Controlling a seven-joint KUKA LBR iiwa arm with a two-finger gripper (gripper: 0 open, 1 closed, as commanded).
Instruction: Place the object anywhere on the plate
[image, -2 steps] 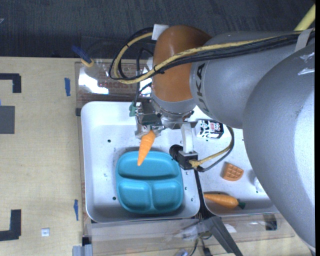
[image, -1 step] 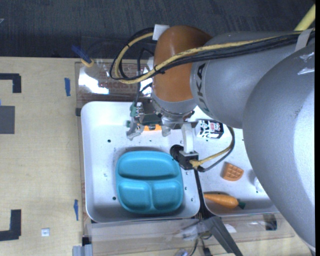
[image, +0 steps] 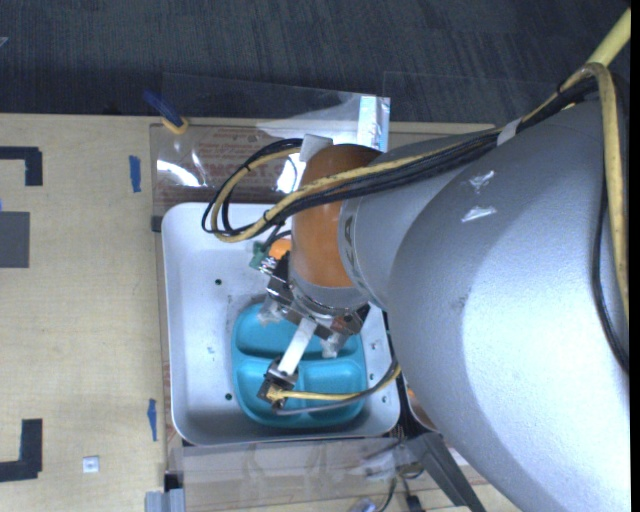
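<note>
Arm low over the blue plate in the white bin

The gripper (image: 285, 375) hangs directly above the blue plate (image: 300, 385), which lies in the white bin (image: 190, 300); no carried object is discernible, and its open-or-closed state cannot be told.

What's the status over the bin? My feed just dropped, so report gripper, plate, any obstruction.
Gripper low over blue plate in white bin. Finger state unreadable. Arm blocks the bin's right side.

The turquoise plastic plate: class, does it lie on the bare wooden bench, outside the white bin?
No: the turquoise plastic plate lies inside the shallow white bin, under the gripper of the grey arm.
</note>
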